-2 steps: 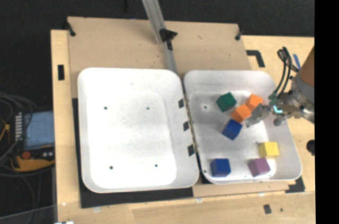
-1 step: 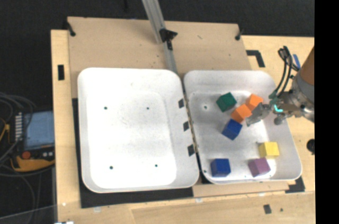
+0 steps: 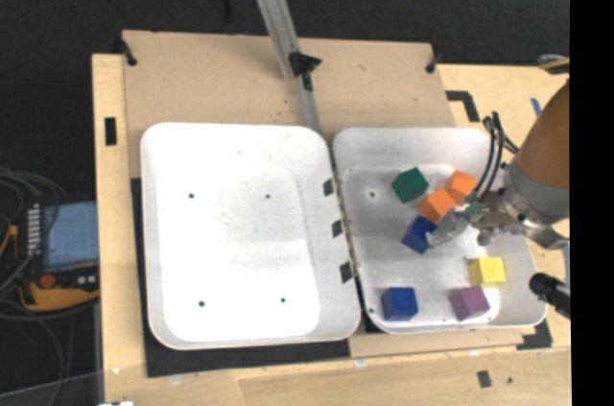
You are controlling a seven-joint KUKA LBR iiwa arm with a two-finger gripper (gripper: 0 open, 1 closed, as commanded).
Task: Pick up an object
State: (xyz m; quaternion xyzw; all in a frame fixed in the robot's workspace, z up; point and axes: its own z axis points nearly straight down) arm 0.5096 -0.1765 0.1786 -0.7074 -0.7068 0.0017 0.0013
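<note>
Seven blocks (image 3: 428, 220) near gripper (image 3: 453, 226), orientations unclear.

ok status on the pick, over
Gripper low in right bin, at blue block and orange blocks. No grasp visible. Green block beside them.

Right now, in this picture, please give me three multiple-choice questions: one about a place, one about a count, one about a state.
1. Which bin contains the blocks?
A. the bin on the view's left
B. the bin on the view's right
C. both bins

2. How many blue blocks are there?
A. one
B. two
C. four

3. How does the green block lie?
A. apart from the other blocks
B. stacked on the yellow block
C. outside the bins

Answers:
1 B: all blocks lie in the right bin.
2 B: one blue block near the front, another blue block by the gripper.
3 A: the green block touches nothing.
</note>
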